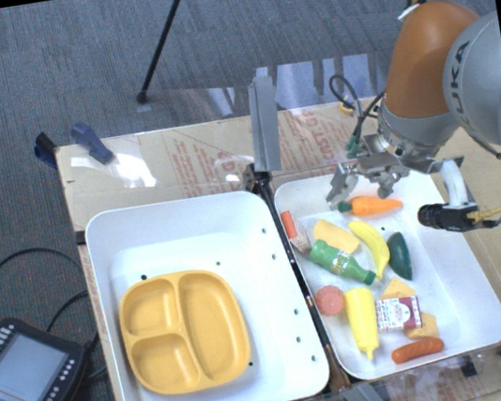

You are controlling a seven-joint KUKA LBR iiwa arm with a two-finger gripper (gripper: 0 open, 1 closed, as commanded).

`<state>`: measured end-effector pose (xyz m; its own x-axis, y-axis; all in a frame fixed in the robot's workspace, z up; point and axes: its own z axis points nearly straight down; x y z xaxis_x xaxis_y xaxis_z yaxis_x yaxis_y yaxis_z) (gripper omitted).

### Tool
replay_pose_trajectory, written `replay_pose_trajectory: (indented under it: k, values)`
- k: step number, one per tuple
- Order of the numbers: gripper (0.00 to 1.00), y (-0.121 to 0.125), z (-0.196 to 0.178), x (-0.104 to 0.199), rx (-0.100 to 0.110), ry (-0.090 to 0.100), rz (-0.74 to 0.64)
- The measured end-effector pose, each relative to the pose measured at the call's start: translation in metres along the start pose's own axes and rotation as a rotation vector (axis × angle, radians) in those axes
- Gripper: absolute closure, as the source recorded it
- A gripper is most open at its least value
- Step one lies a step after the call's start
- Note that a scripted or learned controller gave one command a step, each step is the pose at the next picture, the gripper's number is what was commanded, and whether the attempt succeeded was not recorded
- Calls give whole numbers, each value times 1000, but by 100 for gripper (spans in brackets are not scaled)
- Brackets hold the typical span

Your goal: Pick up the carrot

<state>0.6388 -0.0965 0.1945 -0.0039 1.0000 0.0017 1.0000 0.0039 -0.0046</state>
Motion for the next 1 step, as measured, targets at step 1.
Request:
replay_pose_trajectory:
  k: [1]
  values:
    - [0, 5, -11, -70, -3, -1, 115]
